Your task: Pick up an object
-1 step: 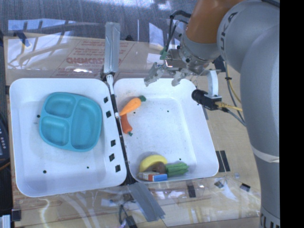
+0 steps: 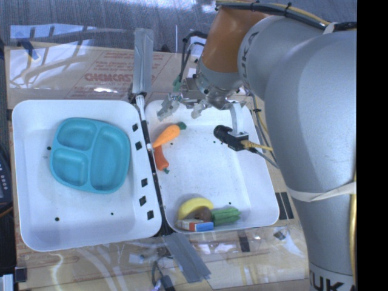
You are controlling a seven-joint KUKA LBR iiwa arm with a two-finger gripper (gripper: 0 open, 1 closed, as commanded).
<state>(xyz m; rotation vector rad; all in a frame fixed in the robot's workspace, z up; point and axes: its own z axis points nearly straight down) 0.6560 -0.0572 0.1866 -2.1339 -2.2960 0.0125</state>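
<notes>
Grey arm (image 2: 303, 120) fills the near right of the frame, its orange band (image 2: 224, 38) above the wrist, reaching over the right bin (image 2: 254, 187). Gripper (image 2: 182, 107) hangs at the far edge of that bin, fingers (image 2: 167, 107) spread apart with nothing between them.

Candidates for the pick: an orange carrot (image 2: 166, 136) lying on the bin floor just below the gripper, near the divider, with a second reddish-orange piece (image 2: 160, 159) touching its lower end. At the bin's near edge sits a cluster: yellow banana-like item (image 2: 194, 207), green item (image 2: 225, 215), small red-and-blue box (image 2: 195, 225), all touching or just beside each other. Left bin (image 2: 36, 217) carries a blue divided plate (image 2: 91, 154).

Step in hand, judged: approach, before any grasp. Carrot looks like the likely target, being nearest.

Next move calls for lowering over the carrot's middle, with the jaws set across its narrow width, then closing. Risk: the neighbouring piece or the bin wall could foul one finger.
</notes>
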